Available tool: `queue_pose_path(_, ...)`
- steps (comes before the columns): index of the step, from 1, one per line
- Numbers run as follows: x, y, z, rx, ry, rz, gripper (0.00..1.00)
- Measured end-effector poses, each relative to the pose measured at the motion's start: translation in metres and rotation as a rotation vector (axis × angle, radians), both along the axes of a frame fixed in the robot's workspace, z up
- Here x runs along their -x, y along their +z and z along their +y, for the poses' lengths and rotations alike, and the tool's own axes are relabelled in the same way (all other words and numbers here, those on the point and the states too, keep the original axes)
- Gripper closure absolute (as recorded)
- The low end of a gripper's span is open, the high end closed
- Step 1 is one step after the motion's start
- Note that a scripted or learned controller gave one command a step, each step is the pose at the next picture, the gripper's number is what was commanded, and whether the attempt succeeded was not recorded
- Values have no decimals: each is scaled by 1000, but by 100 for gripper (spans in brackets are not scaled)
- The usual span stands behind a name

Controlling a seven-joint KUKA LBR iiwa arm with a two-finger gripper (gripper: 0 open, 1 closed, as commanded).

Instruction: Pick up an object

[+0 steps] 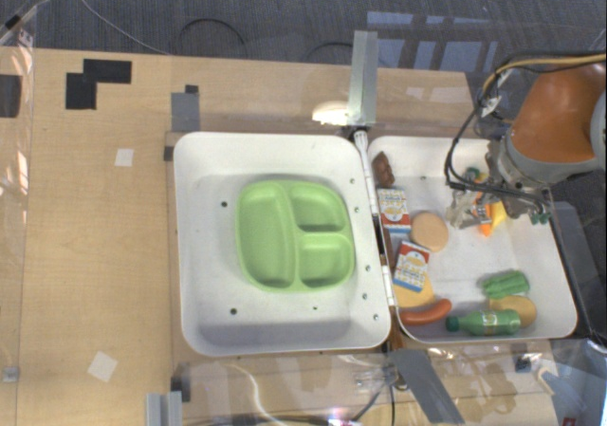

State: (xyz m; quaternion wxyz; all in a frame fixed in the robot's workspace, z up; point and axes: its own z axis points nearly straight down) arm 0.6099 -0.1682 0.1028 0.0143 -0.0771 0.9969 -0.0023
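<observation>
My gripper [471, 210] hangs low over the upper right part of the right bin [550, 253], below the arm's orange band [555, 116]. A small orange and yellow piece [491, 216] lies right beside it, partly hidden by the wrist. A tan round piece [430, 231] sits just left of the gripper. I cannot make out whether anything is held.
The right bin also holds a brown item [382, 168], two small cartons [392, 202] [411, 268], a red sausage [427, 311], a green bottle [486, 323] and a green vegetable [504, 283]. A green divided plate [294, 234] lies in the left bin [204, 301].
</observation>
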Motion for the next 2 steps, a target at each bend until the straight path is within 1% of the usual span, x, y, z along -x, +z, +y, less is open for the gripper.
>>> queue_pose_path(1, -18, 119, 28, -2, -65, 8, 100)
queue_pose_path(2, 35, 27, 14, 0, 200, 27, 100)
